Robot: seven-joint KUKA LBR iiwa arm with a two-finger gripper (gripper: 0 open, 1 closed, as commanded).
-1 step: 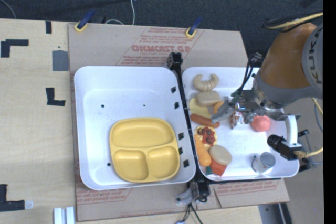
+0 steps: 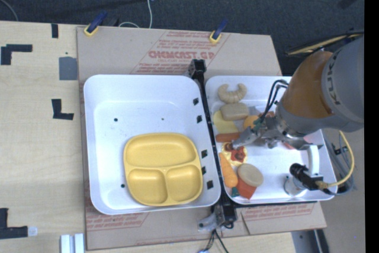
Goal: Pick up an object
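My gripper (image 2: pixel 241 140) reaches in from the right, low over the left half of the right bin (image 2: pixel 278 189). Its tip lies just above a red-and-yellow toy (image 2: pixel 237 154) and beside a reddish sausage piece (image 2: pixel 225 137). Close by are a yellow cheese block (image 2: pixel 220 122), a beige bread piece (image 2: pixel 235 111), a small orange piece (image 2: pixel 251 122) and a croissant (image 2: pixel 232 92). Nearer the front edge lie a carrot (image 2: pixel 228 172) and a round beige slice (image 2: pixel 250 175) resting on a red piece. The wrist hides the right middle of the bin.
The left bin (image 2: pixel 112 109) holds a yellow divided plate (image 2: pixel 163 167). A black divider (image 2: pixel 207 127) runs between the bins. A black cable and fitting (image 2: pixel 302 175) hang from the wrist over the right bin's front right corner.
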